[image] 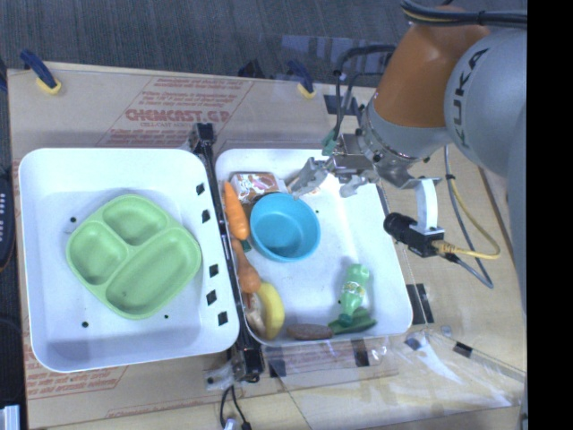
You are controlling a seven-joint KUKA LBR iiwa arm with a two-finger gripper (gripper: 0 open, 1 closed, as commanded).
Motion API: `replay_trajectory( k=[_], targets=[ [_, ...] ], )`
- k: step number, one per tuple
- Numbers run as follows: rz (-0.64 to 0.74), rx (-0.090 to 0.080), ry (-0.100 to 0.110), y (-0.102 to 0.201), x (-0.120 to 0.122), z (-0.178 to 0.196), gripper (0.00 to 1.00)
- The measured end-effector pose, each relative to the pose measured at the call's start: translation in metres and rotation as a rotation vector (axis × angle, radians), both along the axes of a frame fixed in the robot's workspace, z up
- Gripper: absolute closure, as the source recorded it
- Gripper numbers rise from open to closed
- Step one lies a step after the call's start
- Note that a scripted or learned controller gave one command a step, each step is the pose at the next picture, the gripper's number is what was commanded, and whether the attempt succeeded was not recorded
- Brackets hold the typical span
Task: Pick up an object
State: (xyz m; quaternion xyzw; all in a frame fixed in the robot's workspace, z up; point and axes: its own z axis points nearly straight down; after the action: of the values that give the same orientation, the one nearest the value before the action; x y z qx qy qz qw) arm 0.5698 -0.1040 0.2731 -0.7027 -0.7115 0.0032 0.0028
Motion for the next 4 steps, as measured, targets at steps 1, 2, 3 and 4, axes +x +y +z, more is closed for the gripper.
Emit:
replay_trajectory(
  k=[1, 2, 3, 4],
  targets=[
    [0.182, 0.004, 0.011, 0.000, -0.009, -0.155, 0.00],
    [-0.030, 0.001, -0.006, -0.014, -0.092, -0.180, 0.00],
    [-0.227, -0.002, -0.002, 0.004, 0.000, -0.179, 0.00],
    [-0.383, -0.005, -0.001, 0.009, 0.019, -0.180, 0.00]
  ],
)
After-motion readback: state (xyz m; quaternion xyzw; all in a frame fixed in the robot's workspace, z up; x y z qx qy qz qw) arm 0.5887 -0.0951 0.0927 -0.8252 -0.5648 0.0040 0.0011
